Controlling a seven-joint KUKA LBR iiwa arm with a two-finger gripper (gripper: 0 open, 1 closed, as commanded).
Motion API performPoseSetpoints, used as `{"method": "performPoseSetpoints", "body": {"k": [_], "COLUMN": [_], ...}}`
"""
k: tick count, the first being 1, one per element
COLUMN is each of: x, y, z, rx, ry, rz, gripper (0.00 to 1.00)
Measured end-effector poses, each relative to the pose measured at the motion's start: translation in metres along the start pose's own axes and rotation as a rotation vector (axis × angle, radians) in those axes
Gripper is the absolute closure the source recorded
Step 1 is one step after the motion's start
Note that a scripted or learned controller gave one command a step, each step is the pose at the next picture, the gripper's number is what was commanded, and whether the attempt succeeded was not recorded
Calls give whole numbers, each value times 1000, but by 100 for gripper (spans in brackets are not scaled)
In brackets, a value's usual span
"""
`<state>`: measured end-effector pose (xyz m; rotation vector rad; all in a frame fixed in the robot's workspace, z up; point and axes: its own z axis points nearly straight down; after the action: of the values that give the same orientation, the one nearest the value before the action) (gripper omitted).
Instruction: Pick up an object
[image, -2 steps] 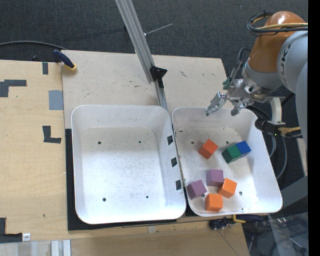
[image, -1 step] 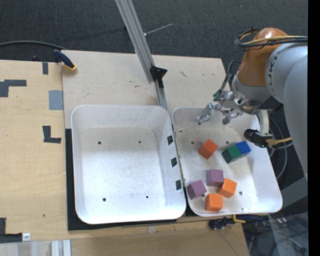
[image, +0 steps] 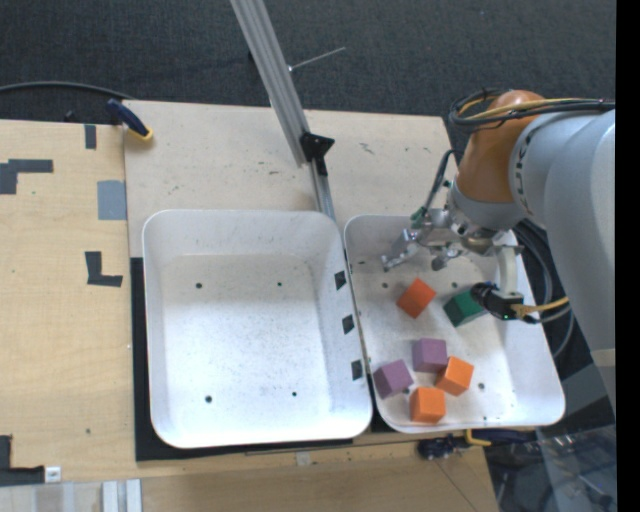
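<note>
Camera view: jaws (image: 420, 248) hang at right bin's (image: 530, 400) far end, parted, holding nothing. Nearest orange cube (image: 417, 297) lies just nearward of them; green cube (image: 464, 307) to its right.

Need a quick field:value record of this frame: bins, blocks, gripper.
bins: left bin and right bin, side by side
blocks in right bin: three orange, two purple, one green
gripper: over the right bin's far end, above the blocks
held: nothing seen between the fingers
finger state: cannot tell
</note>
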<state>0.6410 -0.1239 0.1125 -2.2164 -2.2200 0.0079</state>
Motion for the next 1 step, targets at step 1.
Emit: {"method": "performPoseSetpoints", "body": {"k": [1], "x": [1], "y": [2], "z": [-13], "rx": [-5], "ry": [0], "rz": [-1], "gripper": [100]}}
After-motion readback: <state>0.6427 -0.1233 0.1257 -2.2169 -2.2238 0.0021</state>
